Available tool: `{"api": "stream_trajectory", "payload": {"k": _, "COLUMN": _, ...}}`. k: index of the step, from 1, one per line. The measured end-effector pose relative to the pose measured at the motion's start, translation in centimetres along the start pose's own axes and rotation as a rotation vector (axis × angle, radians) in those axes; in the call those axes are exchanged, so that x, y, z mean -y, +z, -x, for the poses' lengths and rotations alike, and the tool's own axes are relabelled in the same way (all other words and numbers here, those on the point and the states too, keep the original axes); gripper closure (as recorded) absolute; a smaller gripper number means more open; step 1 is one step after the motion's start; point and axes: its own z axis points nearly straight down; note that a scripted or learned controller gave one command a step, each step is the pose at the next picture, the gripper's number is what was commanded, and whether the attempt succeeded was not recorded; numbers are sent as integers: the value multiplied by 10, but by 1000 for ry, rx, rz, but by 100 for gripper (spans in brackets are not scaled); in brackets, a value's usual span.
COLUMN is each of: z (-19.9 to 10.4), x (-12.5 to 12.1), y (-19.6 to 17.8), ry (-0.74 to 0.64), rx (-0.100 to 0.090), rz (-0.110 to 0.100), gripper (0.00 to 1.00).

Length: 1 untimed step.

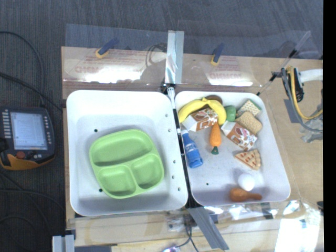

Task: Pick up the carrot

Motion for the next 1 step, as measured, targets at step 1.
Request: {"api": "stream_trajectory", "payload": {"k": 1, "z": 0, "x": -1, "y": 10, "ry": 0, "rx": 1, "rz": 0, "gripper": 100}}
